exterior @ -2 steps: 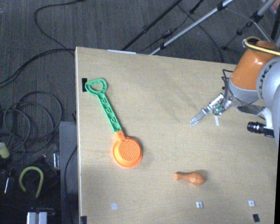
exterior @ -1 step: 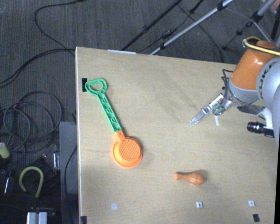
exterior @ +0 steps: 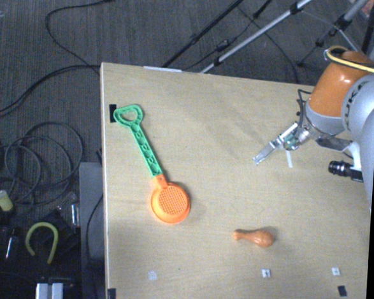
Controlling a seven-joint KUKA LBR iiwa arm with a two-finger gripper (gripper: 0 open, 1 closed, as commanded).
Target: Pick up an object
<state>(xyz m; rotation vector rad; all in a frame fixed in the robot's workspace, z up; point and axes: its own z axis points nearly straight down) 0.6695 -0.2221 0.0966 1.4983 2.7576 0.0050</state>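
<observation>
My tool [exterior: 273, 153] hangs over the desk [exterior: 227, 116] with fingers spread and nothing between them. Well apart lie the green-handled orange strainer [exterior: 169, 202] at left and a small orange gourd-shaped toy [exterior: 255, 237] below.

Position: fixed high above the bench [exterior: 240, 117], well back from it.
Direction: looks down at a slant, far edge of the bench toward the top of the frame.
Coverage: takes in most of the bench top, plus a strip of dark floor [exterior: 45, 72] with cables [exterior: 27, 153] along the left and tripod legs [exterior: 259, 26] along the top.
Arm side: arm [exterior: 354, 93] enters from the right edge, cut off by the frame.
Nearness: far enough to make bench items small.
</observation>
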